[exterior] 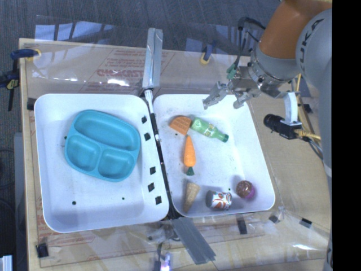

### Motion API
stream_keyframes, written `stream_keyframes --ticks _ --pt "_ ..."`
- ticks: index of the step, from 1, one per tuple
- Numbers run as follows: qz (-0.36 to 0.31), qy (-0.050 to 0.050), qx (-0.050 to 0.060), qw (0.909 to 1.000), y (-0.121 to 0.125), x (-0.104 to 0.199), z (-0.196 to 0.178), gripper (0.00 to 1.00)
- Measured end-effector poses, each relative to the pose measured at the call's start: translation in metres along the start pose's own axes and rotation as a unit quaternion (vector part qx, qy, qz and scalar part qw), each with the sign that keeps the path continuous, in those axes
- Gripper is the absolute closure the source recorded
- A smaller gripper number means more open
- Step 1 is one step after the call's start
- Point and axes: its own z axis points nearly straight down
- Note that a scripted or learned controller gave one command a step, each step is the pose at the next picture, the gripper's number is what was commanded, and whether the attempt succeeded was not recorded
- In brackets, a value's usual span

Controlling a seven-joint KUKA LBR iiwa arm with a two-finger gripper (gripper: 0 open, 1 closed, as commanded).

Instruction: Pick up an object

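Your two-finger metal gripper (228, 98) hangs over the far edge of the right white bin (260, 161), its two fingers spread apart with nothing between them and touching none of the objects. Below it you have six things in that bin: one orange toy bread slice (180, 124), one green plastic bottle (208, 130), one orange toy carrot (189, 152), one tan waffle cone (191, 195), one small printed can (219, 200) and one dark red ball-shaped fruit (245, 189). The bottle lies on its side just beside the bread slice, its long axis running left to right and slanting slightly nearer toward the right. The carrot lies with its long axis far to near, green end nearest you. In the left white bin (48, 168) you have one blue three-compartment plastic tray (102, 144).
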Motion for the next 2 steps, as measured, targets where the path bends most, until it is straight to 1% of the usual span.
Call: stream_keyframes --ticks 1,2 --pt "0.022 0.0 0.001 0.9997 -0.037 -0.004 0.175 0.0" --pt "0.02 0.0 0.001 0.9998 -0.036 -0.004 0.165 1.0"
